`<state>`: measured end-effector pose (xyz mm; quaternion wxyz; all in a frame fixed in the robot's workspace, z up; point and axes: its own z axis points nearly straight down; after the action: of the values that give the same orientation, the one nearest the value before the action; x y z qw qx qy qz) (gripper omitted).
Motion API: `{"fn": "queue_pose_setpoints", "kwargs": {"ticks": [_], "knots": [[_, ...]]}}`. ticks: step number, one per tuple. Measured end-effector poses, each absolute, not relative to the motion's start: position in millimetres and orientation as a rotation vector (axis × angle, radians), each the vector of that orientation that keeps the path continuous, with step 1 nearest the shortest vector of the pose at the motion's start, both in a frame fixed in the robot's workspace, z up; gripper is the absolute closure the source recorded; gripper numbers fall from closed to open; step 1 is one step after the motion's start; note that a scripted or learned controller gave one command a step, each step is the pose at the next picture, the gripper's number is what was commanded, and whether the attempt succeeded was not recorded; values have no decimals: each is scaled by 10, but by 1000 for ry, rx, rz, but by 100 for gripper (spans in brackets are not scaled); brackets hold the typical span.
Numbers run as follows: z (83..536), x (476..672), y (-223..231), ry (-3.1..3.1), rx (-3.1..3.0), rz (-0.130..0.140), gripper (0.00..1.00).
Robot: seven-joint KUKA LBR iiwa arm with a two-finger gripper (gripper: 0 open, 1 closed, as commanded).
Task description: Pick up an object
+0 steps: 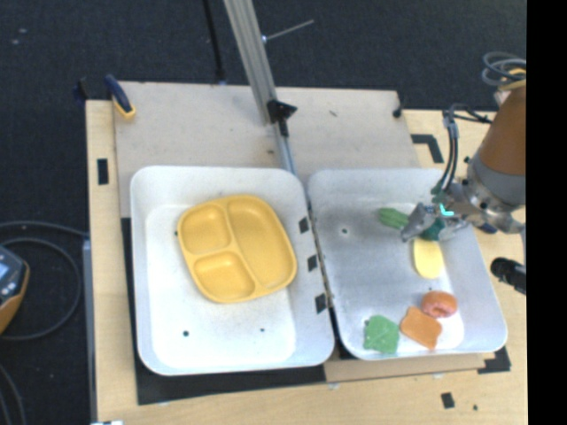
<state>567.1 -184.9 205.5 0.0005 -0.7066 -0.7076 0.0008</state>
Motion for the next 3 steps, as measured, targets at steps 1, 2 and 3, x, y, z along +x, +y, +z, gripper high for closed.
{"fn": "queue_pose_setpoints", "kwargs": {"ticks": [1, 2, 3], "knots": [[2067, 5679, -1850, -2225, -2220, 0, 0], [1450, 5713, -1896, -2221, -2221, 4, 0], [1027, 5737, -1911, -2227, -2227, -4, 0]]}}
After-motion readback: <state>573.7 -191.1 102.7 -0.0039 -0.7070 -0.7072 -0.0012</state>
